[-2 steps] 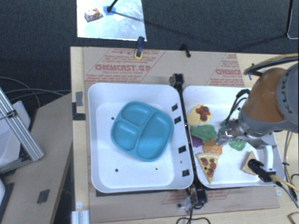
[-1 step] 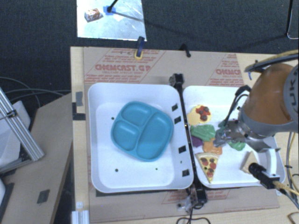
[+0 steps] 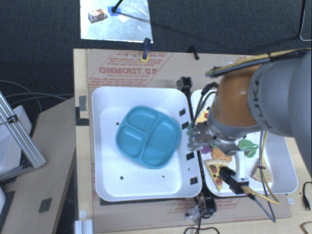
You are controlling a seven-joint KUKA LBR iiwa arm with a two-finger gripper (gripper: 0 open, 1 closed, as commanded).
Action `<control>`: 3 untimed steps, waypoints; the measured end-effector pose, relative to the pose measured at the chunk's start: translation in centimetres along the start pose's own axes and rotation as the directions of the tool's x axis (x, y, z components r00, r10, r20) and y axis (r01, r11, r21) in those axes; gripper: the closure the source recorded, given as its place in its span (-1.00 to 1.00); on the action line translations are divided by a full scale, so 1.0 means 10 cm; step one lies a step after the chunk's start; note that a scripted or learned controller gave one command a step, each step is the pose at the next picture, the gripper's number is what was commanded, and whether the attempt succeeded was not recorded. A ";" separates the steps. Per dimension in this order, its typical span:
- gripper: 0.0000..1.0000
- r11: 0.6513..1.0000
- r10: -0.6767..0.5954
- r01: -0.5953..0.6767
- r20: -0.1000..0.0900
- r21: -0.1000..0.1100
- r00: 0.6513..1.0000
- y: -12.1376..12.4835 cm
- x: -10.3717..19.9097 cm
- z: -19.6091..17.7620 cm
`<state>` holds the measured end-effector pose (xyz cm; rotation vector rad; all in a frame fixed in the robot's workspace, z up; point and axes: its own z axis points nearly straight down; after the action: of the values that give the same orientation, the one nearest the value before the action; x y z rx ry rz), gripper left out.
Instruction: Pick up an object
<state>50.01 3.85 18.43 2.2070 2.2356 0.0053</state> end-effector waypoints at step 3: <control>1.00 1.000 0.001 -0.001 -0.001 -0.002 1.000 -0.12 1.23 -1.35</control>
<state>48.65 16.15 31.97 2.2083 2.2339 0.0087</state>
